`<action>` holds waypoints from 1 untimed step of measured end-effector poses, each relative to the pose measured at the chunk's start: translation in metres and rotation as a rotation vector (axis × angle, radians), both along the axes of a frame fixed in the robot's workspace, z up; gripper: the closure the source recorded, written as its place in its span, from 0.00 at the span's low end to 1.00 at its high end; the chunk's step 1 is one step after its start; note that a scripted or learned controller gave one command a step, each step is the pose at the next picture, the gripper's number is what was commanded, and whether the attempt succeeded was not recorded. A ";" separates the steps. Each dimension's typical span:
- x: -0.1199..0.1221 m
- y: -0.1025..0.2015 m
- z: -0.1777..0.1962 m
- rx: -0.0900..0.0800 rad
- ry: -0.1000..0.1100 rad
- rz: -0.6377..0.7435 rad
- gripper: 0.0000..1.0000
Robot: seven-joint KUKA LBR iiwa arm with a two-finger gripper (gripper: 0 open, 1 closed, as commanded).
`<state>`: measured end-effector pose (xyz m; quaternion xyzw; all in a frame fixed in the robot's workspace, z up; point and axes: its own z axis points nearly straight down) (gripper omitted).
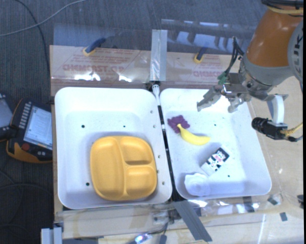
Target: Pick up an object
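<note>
Overhead, end effector (220, 101) spread, holding nothing, banana (193, 136) in right bin (254, 156), long axis upper-left to lower-right

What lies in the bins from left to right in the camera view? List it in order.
Yellow divided tray → purple grapes → banana → black-and-white box, with the pincer hovering above the right bin.

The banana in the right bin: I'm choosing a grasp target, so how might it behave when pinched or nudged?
The banana looks smooth and curved, so it may slip or pivot. It lies flat beside the purple grapes, so a nudge could push them along.
</note>
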<state>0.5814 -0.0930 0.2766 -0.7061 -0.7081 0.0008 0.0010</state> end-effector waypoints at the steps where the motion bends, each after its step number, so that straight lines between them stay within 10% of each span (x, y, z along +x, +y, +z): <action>1: -0.030 -0.014 -0.127 0.000 0.002 -0.053 0.00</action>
